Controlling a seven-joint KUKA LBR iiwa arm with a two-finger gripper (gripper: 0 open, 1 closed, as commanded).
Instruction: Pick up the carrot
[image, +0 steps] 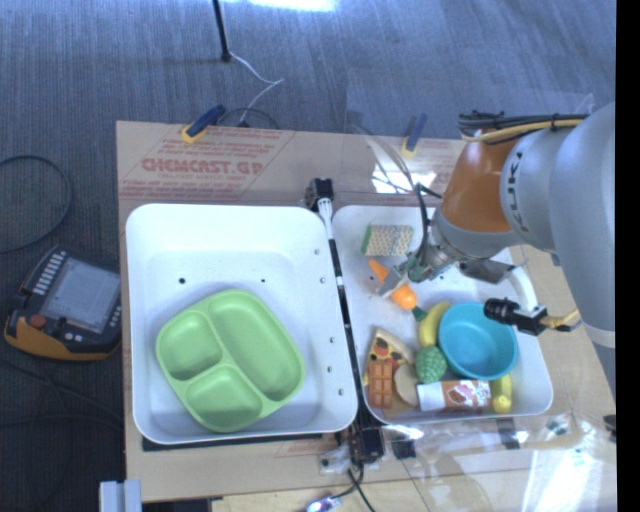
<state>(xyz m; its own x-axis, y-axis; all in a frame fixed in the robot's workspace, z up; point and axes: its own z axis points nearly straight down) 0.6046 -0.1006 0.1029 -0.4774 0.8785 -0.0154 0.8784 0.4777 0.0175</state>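
Carrot (402, 296) just beneath jaws (412, 270)

A robotics lab is suggested: a teach pendant (65, 305) is laid on carpet (80, 80), with loose cables (250, 95).

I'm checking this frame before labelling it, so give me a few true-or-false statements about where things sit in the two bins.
1. The green plate lies in the left bin. True.
2. The blue bowl sits on the green plate. False: it is in the right bin, among the toys.
3. The gripper is over the right bin, close to the carrot. True.
4. The carrot lies in the left bin. False: it lies in the right bin, just left of the bowl.
5. The sponge lies near the far end of the right bin. True.
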